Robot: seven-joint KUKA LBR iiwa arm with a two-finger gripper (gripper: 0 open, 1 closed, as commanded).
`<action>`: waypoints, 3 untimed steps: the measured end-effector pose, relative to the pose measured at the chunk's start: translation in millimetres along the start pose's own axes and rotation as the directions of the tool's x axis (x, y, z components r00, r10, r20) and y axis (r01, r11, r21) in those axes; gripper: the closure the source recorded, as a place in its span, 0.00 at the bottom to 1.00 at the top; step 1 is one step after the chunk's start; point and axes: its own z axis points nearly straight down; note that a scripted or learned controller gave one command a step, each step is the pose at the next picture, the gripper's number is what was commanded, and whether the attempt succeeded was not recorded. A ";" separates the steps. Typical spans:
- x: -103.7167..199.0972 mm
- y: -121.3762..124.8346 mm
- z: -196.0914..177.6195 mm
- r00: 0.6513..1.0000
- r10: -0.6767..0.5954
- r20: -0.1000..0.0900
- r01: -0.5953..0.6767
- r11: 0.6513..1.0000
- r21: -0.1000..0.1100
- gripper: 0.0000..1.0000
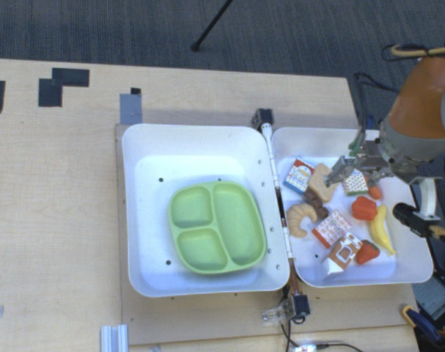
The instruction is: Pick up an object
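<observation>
My gripper hangs over the back of the right bin, fingers open, with nothing seen between them. Just below it lies a small green-and-white packet. A tan bread piece sits to its left, beside a red, white and blue box. Nearer the front are a croissant, a red round fruit, a banana, a red-and-white carton, a brown-and-white box and a strawberry.
The left bin holds a green divided plate. A ridge separates the two bins. The arm's orange band rises at the right edge. Cables lie by the bins' front.
</observation>
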 end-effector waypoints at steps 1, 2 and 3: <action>4.9 -8.6 100.0 1.000 0.003 0.001 -0.003 1.000 -0.005 0.00; 5.4 -6.8 88.3 1.000 0.002 0.002 -0.002 1.000 -0.011 1.00; -53.5 95.6 30.6 1.000 -0.001 0.003 0.001 1.000 -0.006 1.00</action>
